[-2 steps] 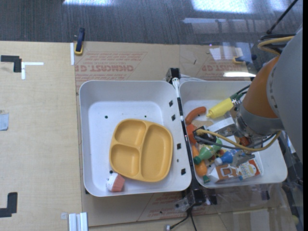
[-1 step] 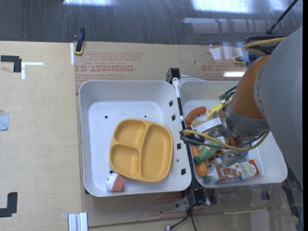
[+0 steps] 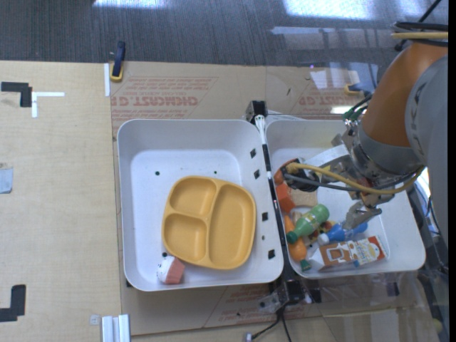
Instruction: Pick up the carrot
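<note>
Gripper (image 3: 360,216) low in right bin (image 3: 410,251), among toys; fingers look parted, nothing between them that you can see. Carrot (image 3: 283,193) at left wall of that bin, orange, partly under black cable; apart from gripper. Green bottle (image 3: 311,221) between them, juice carton (image 3: 350,252) near side. Left bin (image 3: 135,191) holds yellow divided plate (image 3: 209,221); pink-white item (image 3: 171,271) touching plate's near-left edge.
</note>
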Controlling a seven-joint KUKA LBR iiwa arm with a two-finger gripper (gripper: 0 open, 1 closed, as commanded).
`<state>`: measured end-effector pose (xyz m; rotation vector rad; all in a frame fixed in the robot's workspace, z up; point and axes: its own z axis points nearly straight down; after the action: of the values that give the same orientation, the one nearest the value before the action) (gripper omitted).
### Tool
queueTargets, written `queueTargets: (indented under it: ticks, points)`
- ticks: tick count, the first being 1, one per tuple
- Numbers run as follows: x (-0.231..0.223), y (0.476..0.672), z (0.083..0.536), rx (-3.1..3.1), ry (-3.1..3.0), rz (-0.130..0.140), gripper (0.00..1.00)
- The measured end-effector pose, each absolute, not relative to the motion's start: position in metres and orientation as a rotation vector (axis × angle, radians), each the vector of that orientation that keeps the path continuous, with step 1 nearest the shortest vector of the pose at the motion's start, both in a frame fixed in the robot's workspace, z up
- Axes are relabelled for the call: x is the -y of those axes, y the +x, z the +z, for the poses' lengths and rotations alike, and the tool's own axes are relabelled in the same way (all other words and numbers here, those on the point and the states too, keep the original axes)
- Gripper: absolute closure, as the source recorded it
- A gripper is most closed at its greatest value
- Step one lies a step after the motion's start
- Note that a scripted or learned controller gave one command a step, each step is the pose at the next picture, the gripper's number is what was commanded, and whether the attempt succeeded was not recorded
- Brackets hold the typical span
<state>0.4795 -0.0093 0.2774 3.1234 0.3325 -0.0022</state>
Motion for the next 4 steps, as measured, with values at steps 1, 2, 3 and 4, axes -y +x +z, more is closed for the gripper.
queueTargets:
  ticks: [1,2,3,4]
  points:
    - [0.035,0.511,0.202,-0.343,3.124,-0.010,0.00]
    - [0.093,0.504,0.093,-0.312,3.128,-0.003,0.00]
    - [0.092,0.489,0.098,-0.314,3.116,0.053,0.00]
    - [0.091,0.489,0.098,-0.440,3.104,0.047,0.00]
